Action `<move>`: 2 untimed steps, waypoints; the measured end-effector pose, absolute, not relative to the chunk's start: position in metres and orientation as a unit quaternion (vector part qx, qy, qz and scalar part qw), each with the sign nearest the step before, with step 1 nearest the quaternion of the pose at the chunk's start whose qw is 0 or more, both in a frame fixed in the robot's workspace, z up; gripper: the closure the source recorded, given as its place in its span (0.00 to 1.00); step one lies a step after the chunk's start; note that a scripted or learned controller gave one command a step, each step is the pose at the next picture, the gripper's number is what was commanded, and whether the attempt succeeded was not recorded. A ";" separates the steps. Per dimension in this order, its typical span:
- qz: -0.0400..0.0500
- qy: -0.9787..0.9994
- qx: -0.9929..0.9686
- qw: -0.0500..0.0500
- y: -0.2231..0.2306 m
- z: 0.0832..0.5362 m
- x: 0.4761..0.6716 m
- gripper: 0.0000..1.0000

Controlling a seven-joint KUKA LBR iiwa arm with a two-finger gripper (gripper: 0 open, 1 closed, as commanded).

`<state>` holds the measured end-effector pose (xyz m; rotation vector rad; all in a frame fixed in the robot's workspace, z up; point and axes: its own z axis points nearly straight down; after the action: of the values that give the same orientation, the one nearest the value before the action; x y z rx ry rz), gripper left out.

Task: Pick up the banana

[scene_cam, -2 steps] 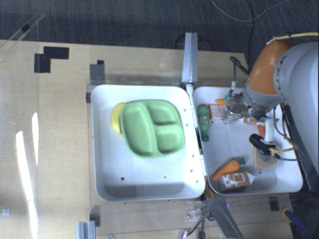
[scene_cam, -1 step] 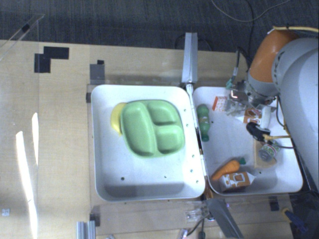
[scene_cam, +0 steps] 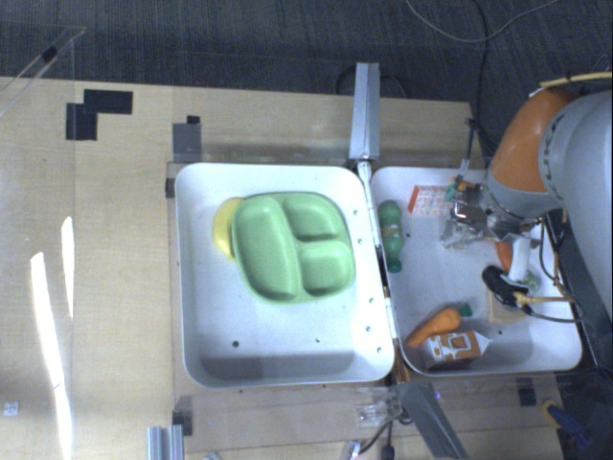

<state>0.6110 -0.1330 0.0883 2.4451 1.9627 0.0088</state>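
You have the arm (scene_cam: 565,161) over the right bin (scene_cam: 556,357), the left bin (scene_cam: 201,353) with a green tray (scene_cam: 292,245) lying across most of the banana (scene_cam: 223,228), a carrot (scene_cam: 436,326) beside a small carton (scene_cam: 453,349), and the gripper (scene_cam: 466,220), whose grasp you cannot tell.

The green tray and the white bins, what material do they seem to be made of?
The green tray: probably moulded plastic, matte, with rounded compartments. The white bins, left and right: likely plastic or coated metal, smooth with soft glare; hard to tell.
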 end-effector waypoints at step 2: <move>0.004 0.650 0.760 0.003 -0.103 0.089 0.572 0.00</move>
<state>0.5724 -0.1027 0.0886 2.3832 2.0368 0.0111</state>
